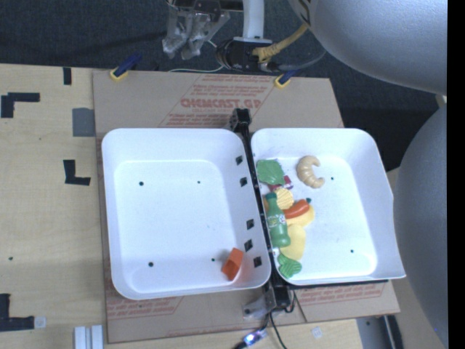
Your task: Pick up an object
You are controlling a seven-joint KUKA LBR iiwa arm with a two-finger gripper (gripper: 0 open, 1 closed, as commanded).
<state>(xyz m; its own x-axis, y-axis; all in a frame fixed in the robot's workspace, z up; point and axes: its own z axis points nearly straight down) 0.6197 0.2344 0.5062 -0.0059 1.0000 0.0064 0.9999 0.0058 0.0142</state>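
White plastic, the left bin (127,195) bears one orange block (232,264) low at its right corner, against the wall, awkward for fingers to straddle. Right of the divider, the right bin (363,195) crowds its toys along its left wall: a green piece (270,171), a heap of yellow, orange and green (288,224), and a tan croissant (310,170) apart (the easiest pick, I judge). At upper centre the gripper (187,36) hangs beyond the bins, blurred; whether spread or pressed together, I cannot tell.
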